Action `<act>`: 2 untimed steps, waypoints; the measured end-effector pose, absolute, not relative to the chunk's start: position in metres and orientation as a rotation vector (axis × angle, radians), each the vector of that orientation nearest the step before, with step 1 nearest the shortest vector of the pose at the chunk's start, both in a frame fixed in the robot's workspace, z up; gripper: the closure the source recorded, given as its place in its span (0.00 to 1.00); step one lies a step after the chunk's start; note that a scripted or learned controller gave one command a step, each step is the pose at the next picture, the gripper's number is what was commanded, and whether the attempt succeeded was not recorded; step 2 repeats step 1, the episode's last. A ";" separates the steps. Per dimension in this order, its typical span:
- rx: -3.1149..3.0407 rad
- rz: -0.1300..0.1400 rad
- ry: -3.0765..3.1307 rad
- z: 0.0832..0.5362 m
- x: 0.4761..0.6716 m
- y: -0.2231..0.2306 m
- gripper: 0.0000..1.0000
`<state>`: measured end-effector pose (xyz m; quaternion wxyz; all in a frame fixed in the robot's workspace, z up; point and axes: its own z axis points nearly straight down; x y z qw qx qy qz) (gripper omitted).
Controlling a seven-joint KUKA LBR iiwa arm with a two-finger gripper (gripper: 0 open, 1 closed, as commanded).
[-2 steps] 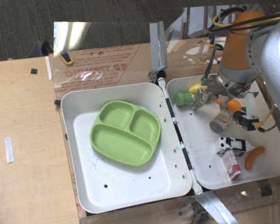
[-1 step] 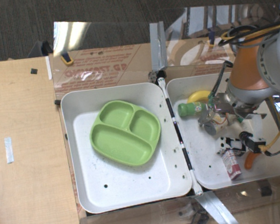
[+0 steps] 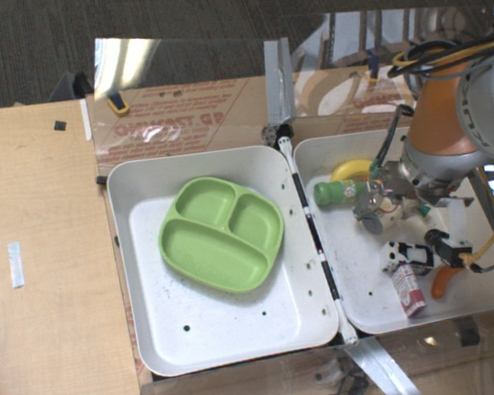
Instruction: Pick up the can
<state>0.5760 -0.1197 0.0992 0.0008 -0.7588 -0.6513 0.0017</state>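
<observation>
**A:** Start at the near edge of the right bin (image 3: 480, 301). What do you see there?

**B:** Your can (image 3: 408, 289) lies on its side close to that near edge, red and white, its long axis running from the near edge up toward the bin's middle, slightly tilted left. Just beside it, toward the right wall, sits an orange carrot-shaped piece (image 3: 443, 281).

**A:** How will it handle?

**B:** I'd judge it light and stiff but smooth, so it may roll or slip. You'd do best to close across its short width at mid-length, fingers square to the long axis.

**A:** Farther in?

**B:** The gripper (image 3: 378, 205) hangs low over the bin's middle, well apart from the can. You can't tell how its fingers stand; clutter hides them. Behind it, near the far left corner, lie a green bottle (image 3: 333, 193) and a banana (image 3: 351, 169). The left bin (image 3: 158, 341) carries a green divided plate (image 3: 222, 233).
</observation>
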 end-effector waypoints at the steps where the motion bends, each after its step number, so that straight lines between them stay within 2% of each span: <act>1: -2.452 0.006 -1.964 0.190 0.583 -0.078 1.00; 2: -2.452 0.006 -1.964 0.190 0.583 -0.078 1.00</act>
